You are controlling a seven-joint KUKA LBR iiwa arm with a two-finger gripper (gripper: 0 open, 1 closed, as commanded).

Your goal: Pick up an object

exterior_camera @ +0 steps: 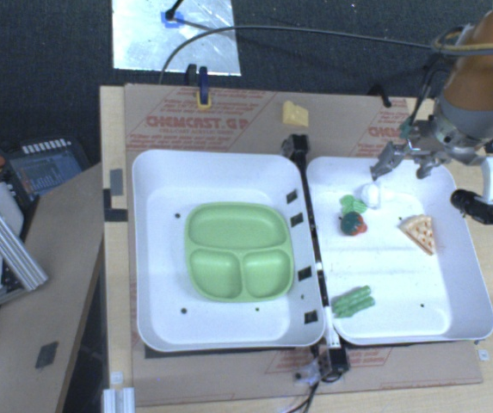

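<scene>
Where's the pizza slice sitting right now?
The pizza slice lies in the right bin, near its right wall, right of the red-and-green toy.

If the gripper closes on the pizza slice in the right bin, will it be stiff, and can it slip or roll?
The pizza slice looks like a flat toy wedge, so it is probably stiff and light. Lying flat on the smooth bin floor, it is unlikely to roll, but may slide when nudged. Its low profile could make it hard to pinch.

Grey arm (478, 119), orange band, metal pincer (403, 160).
</scene>
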